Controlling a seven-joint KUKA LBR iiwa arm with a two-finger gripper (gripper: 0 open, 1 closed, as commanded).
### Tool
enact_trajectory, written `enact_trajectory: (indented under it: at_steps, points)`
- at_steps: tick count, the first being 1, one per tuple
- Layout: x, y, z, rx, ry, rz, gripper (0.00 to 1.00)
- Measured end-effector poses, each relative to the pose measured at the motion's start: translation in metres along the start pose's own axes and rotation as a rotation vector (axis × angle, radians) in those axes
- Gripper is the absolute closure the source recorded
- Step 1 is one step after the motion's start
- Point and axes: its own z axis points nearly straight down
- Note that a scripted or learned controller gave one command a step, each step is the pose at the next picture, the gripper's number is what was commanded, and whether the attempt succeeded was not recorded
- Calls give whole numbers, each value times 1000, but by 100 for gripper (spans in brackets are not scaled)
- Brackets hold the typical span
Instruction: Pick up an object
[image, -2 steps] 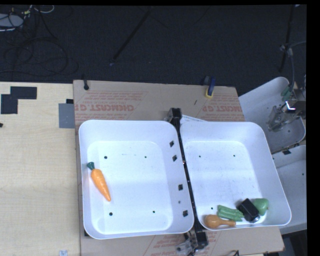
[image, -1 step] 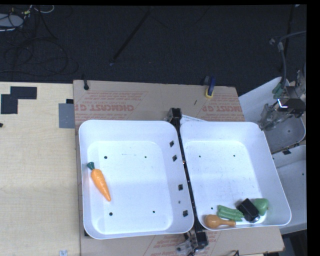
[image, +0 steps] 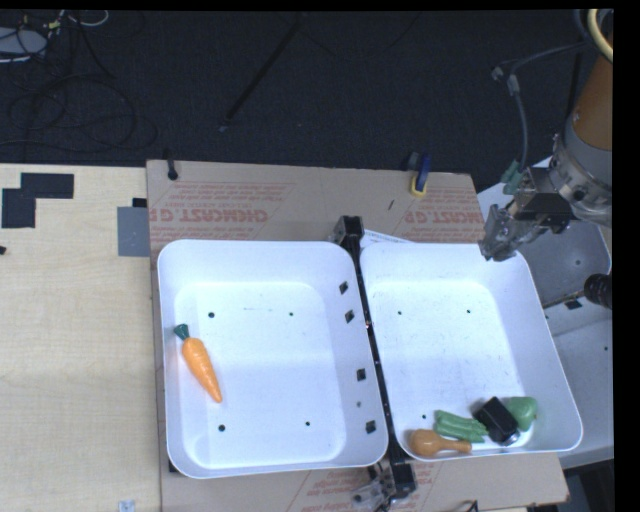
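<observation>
Objects for picking are split between the two bins right now. Over in the left bin (image: 250, 262) I've got a toy carrot (image: 201, 368), orange with a little green top, lying against the left wall about halfway down, tip pointing toward the near edge. Rest of that bin's floor is just white with a few dark dots.

Right bin (image: 455, 262) has everything bunched in its near right corner: a green bean pod thing (image: 459, 425), a small black block (image: 496, 419) sitting partly on top of a lighter green piece (image: 522, 409), and a tan-orange pear-shaped item (image: 437, 443) just to the left of them against the near wall. They're all touching or close to it, kind of a little heap.

My arm's hand (image: 497, 243) is up at the far right corner of the right bin, hovering around the rim there, well apart from that heap and even farther from the carrot. I can't see anything between its fingers, and honestly from this angle I cannot tell whether it's released or clenched; too small and dark.

Both bins sit side by side on a cardboard sheet (image: 300, 205) on the counter, with a blue and yellow clamp (image: 420, 175) at the sheet's far edge.
</observation>
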Motion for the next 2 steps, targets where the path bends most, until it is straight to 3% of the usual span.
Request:
enact_trajectory:
  at_steps: [1,2]
  points:
    - [67,-13,-31,-1,0,0,100]
    - [32,-4,99,16,-3,11,100]
